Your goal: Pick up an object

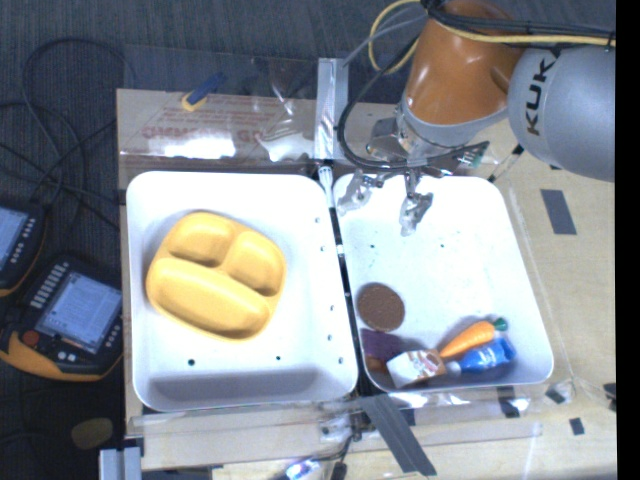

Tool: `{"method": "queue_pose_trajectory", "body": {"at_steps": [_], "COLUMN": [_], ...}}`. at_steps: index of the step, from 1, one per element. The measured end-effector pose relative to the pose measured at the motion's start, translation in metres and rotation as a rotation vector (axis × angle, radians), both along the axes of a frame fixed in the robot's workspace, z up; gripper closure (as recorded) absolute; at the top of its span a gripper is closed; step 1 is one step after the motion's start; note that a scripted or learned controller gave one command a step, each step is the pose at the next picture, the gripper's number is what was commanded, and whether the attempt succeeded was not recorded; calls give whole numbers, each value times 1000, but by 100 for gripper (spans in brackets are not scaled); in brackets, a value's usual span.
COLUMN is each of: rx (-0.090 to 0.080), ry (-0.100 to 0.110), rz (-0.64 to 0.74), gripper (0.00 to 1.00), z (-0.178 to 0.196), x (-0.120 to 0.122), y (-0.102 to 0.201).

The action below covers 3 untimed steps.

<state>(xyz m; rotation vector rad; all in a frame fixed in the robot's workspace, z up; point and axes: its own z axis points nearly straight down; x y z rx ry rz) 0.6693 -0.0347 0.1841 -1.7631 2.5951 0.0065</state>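
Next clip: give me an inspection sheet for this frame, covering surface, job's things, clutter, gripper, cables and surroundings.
Surface: two white bins, left bin and right bin, on a bench.
Job's things: yellow bread-shaped object in the left bin; brown disc, carrot, blue object and purple item near the right bin's front.
Clutter: clear plastic sheet behind the left bin.
Gripper: gripper open, holding nothing, above the right bin's rear edge.
Cables: yellow cable on the arm; black cords on the floor.
Surroundings: dark carpet, handheld pendant at left.

The grey arm [560,98] reaches in from the right, its orange band [455,58] above the wrist. Its gripper [385,203] points down, fingers [412,211] spread apart, holding nothing.
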Motion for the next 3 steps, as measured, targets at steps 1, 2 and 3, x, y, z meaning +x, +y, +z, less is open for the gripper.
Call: {"method": "queue_pose_trajectory", "body": {"at_steps": [1, 2, 3], "rx": [1, 1, 2], "ry": [-3, -5, -3], "rz": [517, 781, 1124], "gripper": [0, 0, 0], "z": [0, 53, -1], "x": [0, 0, -1], "y": [5, 49, -13]}}
